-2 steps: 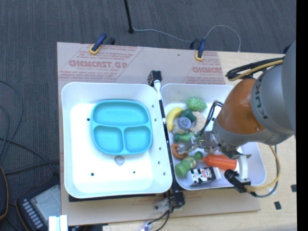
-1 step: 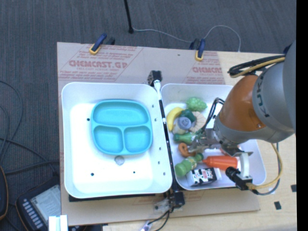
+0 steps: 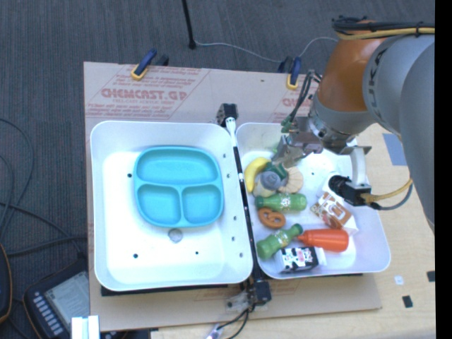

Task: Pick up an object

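Gripper (image 3: pixel 281 162) sits low in the right bin (image 3: pixel 374 260) over the grey disc (image 3: pixel 270 181) beside the banana (image 3: pixel 254 171); grip state cannot be told. You have nothing lifted yet.

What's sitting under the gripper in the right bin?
Below the gripper lie a banana, a grey round piece and a tan disc. The gripper covers whatever lies directly beneath it.

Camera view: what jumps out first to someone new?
The blue divided plate stands out, alone in the left bin. Next, the right bin is crowded with toy food: a banana, a carrot, a pretzel and green bottles. The grey and orange arm reaches in from the right, its gripper low over the banana end of that pile.
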### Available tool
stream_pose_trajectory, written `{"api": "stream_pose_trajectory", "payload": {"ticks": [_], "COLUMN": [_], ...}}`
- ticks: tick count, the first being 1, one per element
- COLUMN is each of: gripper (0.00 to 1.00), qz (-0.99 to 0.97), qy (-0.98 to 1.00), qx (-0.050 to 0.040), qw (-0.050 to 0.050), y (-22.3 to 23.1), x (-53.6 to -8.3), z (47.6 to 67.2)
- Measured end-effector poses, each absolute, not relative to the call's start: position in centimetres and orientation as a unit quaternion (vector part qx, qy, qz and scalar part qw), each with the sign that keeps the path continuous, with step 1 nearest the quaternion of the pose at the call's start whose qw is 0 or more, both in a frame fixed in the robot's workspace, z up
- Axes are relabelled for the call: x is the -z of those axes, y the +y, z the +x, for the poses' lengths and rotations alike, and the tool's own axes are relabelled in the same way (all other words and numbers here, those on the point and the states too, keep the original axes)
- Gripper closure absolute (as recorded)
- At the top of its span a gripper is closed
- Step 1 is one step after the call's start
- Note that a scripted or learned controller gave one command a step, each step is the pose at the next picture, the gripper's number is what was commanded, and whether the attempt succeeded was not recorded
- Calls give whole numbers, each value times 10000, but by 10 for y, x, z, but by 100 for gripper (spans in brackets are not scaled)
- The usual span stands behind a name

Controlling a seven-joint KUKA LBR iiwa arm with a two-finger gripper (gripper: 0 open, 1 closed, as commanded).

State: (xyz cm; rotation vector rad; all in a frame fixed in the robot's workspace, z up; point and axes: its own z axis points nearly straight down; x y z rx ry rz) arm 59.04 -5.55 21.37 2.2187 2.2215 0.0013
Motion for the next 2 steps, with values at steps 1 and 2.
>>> {"api": "stream_pose_trajectory", "payload": {"ticks": [1, 2], "gripper": [0, 0], "qz": [7068, 7066], "qy": [7074, 7076], "qx": [8, 1], "qw": [4, 5], "y": [-56, -93], "x": [-213, -126], "z": [590, 564]}}
